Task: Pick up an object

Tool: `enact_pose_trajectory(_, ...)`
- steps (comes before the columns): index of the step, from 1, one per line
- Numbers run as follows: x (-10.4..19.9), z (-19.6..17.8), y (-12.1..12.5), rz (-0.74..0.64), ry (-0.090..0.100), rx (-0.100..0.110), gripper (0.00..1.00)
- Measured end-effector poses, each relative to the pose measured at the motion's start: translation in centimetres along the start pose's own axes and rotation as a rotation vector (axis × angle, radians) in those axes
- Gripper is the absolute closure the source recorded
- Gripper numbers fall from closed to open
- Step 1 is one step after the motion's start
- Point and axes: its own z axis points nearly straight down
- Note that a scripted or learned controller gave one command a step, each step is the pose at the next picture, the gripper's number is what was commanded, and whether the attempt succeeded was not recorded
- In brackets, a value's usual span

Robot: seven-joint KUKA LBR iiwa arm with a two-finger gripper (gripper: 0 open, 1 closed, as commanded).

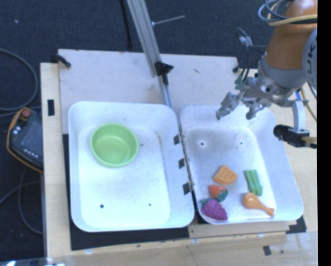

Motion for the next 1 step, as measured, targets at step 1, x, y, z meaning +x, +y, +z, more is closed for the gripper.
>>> enact_pose_trajectory(1, 0.01, 0.00, 0.00, 0.000, 0.000, 0.000, 0.00)
